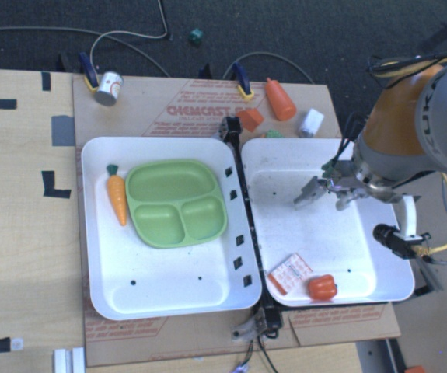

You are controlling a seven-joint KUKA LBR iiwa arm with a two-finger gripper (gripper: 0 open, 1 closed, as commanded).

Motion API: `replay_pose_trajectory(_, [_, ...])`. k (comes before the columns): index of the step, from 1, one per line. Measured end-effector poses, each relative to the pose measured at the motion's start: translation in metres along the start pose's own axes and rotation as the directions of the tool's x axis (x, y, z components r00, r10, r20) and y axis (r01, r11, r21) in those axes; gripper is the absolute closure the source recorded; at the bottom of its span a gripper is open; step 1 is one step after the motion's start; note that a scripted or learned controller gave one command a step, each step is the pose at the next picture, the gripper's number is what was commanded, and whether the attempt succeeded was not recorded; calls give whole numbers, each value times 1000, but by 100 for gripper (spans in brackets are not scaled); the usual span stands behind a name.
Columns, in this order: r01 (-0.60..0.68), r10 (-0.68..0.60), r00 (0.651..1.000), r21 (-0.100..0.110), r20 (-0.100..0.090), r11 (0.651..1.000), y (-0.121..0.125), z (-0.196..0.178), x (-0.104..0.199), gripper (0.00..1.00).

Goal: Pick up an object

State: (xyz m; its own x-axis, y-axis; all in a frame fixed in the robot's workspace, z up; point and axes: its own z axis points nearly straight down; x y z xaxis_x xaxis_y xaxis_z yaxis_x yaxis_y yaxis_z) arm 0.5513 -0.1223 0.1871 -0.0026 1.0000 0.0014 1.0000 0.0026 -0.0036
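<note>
I have the gripper (310, 195) hanging over the right bin (363, 235), its fingers parted a little with nothing between them. I judge this the approach step. The likely targets, a red tomato (323, 287) and a small card (289, 273), lie near the bin's near edge; next I must travel nearer and descend.

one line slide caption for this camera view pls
Gripper poised over the right bin, above a red tomato and small packet; carrot and green tray in the left bin.
</note>
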Motion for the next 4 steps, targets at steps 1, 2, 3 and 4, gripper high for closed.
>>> replay_pose_trajectory(1, [-4,4,1000,-3,4,1000,-36,-3,-85,0])
replay_pose_trajectory(2, [0,0,1000,-2,0,1000,-2,18,-23,0])
replay_pose_trajectory(3, [-2,2,1000,-4,4,1000,59,-6,-102,0])
replay_pose_trajectory(4, [0,0,1000,-1,0,1000,67,63,-13,0])
